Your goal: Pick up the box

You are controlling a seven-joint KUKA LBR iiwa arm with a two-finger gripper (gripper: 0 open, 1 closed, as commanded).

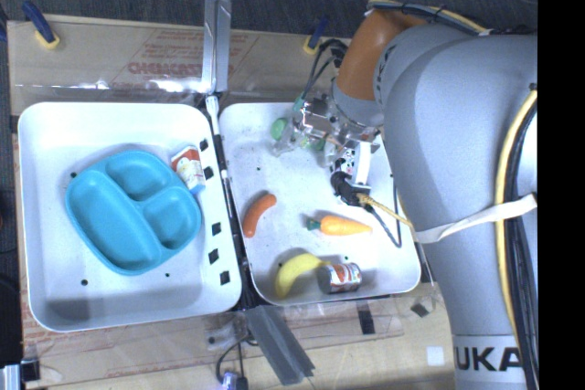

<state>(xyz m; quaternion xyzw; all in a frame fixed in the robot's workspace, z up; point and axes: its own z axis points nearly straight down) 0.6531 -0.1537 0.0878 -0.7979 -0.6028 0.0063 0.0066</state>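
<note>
Trouble is distance: my claw (311, 131), whose grip I cannot make out, hangs by a green thing (280, 129) in the right bin (239, 128) while the box (188, 167) leans on the blue tray (132, 211) next door, so closing now fetches the wrong item

Brown board-topped bench (110, 50), printed red lettering, clear sheet over it. Two shallow white plastic bins rest directly on it, side by side and touching: left bin (55, 306), right bin (247, 119). Blue clamps (41, 23) along far edge.
</note>
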